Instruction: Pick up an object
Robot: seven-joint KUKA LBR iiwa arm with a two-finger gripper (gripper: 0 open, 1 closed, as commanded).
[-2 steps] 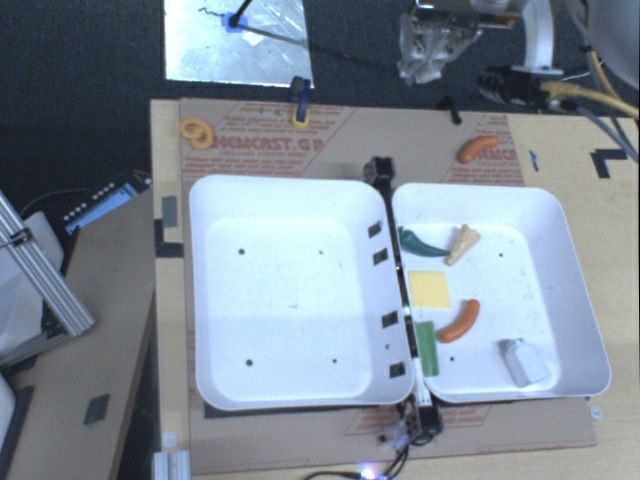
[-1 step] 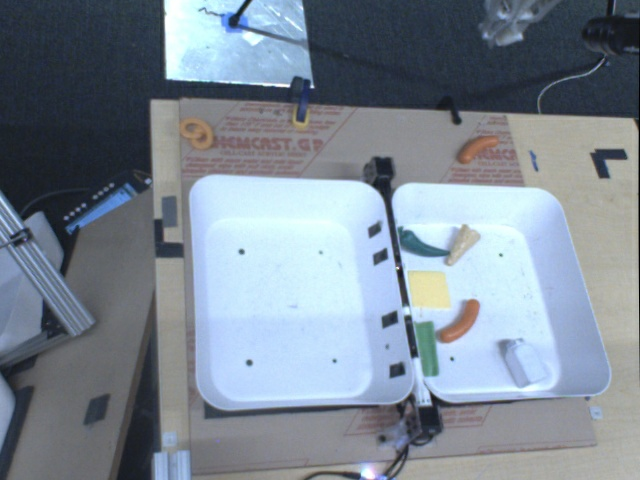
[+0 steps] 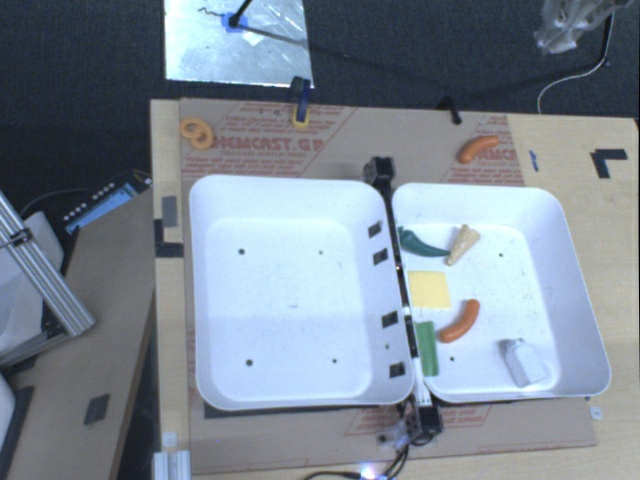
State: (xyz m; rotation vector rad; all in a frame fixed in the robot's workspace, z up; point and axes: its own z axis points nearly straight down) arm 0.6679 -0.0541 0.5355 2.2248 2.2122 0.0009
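The right bin (image 3: 575, 268) holds several small objects. A dark green curved piece (image 3: 425, 242) and a beige wedge (image 3: 461, 245) lie near its back left. Below them are a yellow square slice (image 3: 430, 289), an orange sausage (image 3: 460, 321) and a green stick (image 3: 426, 348) along the left wall. A pale grey block (image 3: 523, 361) rests at the front right. My gripper (image 3: 572, 13) is a blurred grey shape at the top right corner of the view, far above and behind the bins, touching none of the objects.
The left bin (image 3: 290, 183) adjoins the right one, with black clips along the shared wall. On the cardboard behind the bins lie a second orange sausage (image 3: 478, 149), an orange ring (image 3: 197, 133) and a yellow clamp (image 3: 299, 103). A cable (image 3: 575, 73) trails near the gripper.
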